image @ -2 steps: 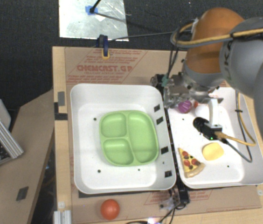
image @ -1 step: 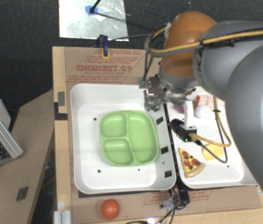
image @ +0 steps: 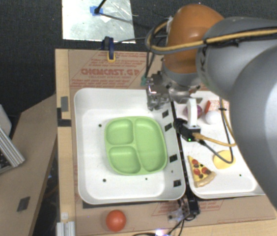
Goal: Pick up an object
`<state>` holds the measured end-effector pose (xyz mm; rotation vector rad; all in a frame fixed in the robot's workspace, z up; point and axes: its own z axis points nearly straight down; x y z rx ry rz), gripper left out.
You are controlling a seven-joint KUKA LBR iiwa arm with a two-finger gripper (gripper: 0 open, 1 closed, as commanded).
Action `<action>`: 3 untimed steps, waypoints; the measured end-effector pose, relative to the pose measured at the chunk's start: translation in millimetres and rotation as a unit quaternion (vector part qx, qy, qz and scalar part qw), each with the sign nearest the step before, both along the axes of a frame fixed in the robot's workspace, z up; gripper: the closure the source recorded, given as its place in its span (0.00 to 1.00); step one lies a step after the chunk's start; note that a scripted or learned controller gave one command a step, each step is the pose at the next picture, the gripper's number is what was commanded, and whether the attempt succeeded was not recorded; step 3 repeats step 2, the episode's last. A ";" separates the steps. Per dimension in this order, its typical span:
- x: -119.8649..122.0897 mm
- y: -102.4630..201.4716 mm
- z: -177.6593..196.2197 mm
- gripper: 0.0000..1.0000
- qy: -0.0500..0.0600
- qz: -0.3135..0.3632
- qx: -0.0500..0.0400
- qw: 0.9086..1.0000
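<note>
Pizza slice [image: 201,171] toy sits near the front edge of the right bin [image: 236,188], next to a yellow piece [image: 222,160]. My gripper [image: 154,101] hangs over the divider between bins. Can't tell its finger state. Worry: it clips the bin wall or green tray [image: 136,145] going down.

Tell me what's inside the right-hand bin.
The right bin holds a toy pizza slice, a yellow piece, a white egg-like thing and a red-and-white item. The arm covers the bin's far right part, so anything there is hidden.
</note>
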<state>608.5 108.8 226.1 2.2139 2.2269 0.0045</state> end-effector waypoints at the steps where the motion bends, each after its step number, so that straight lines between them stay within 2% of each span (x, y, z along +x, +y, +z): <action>1: -4.6 -1.4 -4.6 1.00 0.001 -0.001 -0.001 1.000; 2: -4.4 -1.3 -4.5 0.00 0.001 -0.001 -0.001 1.000; 3: -4.4 -1.3 -4.5 0.00 0.001 -0.001 -0.001 1.000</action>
